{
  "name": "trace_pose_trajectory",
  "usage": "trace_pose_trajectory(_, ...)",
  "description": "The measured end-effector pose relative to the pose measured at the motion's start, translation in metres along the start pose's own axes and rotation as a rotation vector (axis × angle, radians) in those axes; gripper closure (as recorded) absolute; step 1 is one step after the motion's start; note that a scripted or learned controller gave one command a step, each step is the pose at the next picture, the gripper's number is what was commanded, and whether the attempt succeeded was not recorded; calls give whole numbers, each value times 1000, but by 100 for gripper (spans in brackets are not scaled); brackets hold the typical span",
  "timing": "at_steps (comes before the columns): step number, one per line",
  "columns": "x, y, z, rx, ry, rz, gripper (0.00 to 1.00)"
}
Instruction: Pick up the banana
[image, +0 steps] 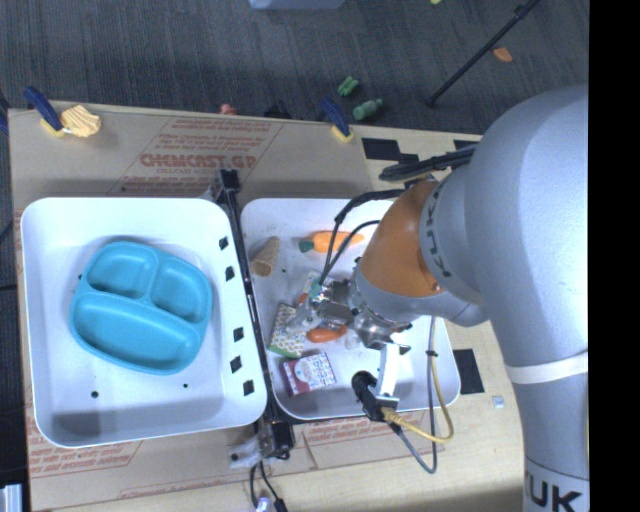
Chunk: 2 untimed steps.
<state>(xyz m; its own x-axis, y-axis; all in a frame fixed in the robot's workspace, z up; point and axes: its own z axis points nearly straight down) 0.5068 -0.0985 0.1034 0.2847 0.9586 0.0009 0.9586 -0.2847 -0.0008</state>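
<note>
**Claw down in the right bin**

My claw (322, 312) sits low in the right bin (445, 370) among small items; I cannot tell its state. I cannot pick out the banana. A blue tray (142, 305) lies in the left bin (40, 300).

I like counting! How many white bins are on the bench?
2. One white bin is on the left and holds a blue plate. The other white bin is right beside it, partly under the robot arm, so some things inside may be hidden.
</note>
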Motion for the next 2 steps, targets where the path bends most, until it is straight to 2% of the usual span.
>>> trace_pose_trajectory(1, 49, 68, -89, 2, 0, -11, 0)
trace_pose_trajectory(2, 101, -13, -87, 6, -1, -45, 0)
